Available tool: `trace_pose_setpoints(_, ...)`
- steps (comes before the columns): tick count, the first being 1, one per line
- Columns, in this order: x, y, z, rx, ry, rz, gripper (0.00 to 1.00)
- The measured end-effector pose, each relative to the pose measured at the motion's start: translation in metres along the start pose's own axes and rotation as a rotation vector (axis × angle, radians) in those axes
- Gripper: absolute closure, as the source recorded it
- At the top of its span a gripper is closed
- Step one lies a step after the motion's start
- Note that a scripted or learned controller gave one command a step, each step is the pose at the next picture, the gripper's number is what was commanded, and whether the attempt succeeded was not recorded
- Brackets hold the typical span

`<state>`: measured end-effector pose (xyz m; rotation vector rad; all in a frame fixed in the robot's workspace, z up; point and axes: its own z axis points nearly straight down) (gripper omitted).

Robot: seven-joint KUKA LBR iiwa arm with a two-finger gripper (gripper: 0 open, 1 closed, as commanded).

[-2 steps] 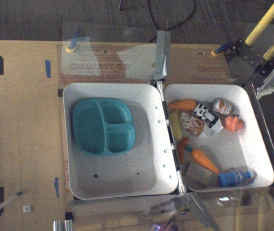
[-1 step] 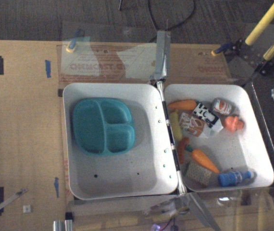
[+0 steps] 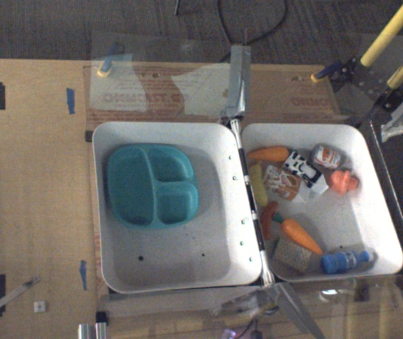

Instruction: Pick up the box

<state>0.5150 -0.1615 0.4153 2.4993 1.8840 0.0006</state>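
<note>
So the two white bins are sitting side by side, and everything is getting placed off the right bin (image 3: 382,189). The left bin (image 3: 187,267) is butting against the right bin's near wall, probably so stuff can go across in one short hop. A teal divided plate (image 3: 152,186) is lying flat in there, well away from the right bin.

All the clutter is piling up inside the right bin. The likeliest target, the box (image 3: 283,182), is lying flat in the right bin's upper left part, white with orange print. It's touching a black-and-white cow-print carton (image 3: 300,167) on one side and a yellow piece (image 3: 258,183) on the other. That carton could be the box too, hard to call.

A carrot (image 3: 300,235) is lying slantwise lower in the right bin, and another orange veggie (image 3: 269,154) is hugging its top wall. A blue bottle (image 3: 346,261) is resting along the bottom wall, a can (image 3: 326,155) is sitting near the top, and a pinkish-orange toy (image 3: 343,182) is sitting just below it.

Nothing is touching the box from above, so it's looking like the grab isn't started yet. Tight neighbours are probably going to make it fiddly.
</note>
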Motion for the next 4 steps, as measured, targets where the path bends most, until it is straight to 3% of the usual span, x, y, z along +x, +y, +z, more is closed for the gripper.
trace_pose_setpoints(1, 0.008, -0.025, 0.070, 0.011, 0.006, -0.004, 0.00)
trace_pose_setpoints(2, 0.005, -0.024, 0.060, 0.008, 0.005, 0.001, 1.00)
trace_pose_setpoints(3, 0.005, -0.024, 0.060, 0.008, 0.005, 0.001, 0.00)
trace_pose_setpoints(4, 0.004, -0.023, 0.049, 0.005, 0.004, 0.003, 1.00)
